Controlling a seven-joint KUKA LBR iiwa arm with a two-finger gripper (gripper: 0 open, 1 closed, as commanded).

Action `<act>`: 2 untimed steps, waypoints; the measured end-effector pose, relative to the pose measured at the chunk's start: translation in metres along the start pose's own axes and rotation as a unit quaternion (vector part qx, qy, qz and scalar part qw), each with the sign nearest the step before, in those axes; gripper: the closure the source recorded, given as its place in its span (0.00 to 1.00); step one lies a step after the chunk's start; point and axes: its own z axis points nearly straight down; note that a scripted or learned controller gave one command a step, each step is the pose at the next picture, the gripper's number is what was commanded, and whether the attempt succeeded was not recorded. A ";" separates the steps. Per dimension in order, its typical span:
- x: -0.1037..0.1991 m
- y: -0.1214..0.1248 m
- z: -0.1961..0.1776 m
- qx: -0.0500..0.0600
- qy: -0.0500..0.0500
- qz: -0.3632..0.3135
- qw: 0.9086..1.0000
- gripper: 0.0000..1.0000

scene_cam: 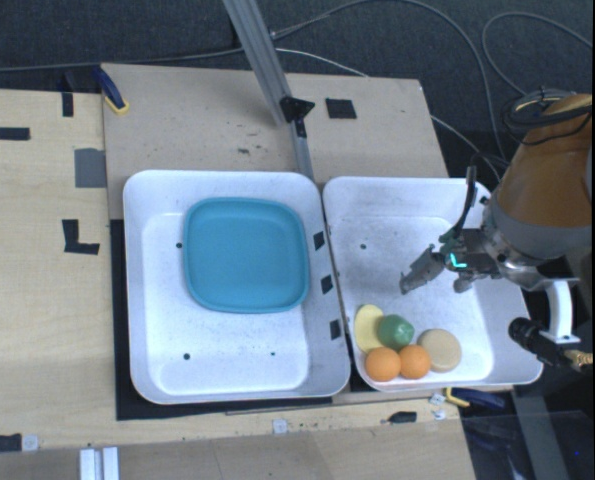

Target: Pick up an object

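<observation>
A cluster of small items lies in the front of the right bin (397,203): a yellow piece (368,323), a green ball (397,330), two orange balls (382,364) (415,362) and a beige round piece (441,348). My gripper (439,279) hangs over the right bin's middle, just behind and to the right of the cluster. It is open, its dark fingers (417,275) are spread apart, and nothing sits between them.
A blue square plate (245,254) lies in the left bin (155,368). A grey metal bar (267,58) slants down from the back to the bins' shared rim. Cables run across the dark floor behind the bench.
</observation>
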 end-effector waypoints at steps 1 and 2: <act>0.000 0.000 0.000 0.000 0.000 0.000 1.000 0.00; 0.000 -0.006 0.062 0.003 0.000 0.000 1.000 0.00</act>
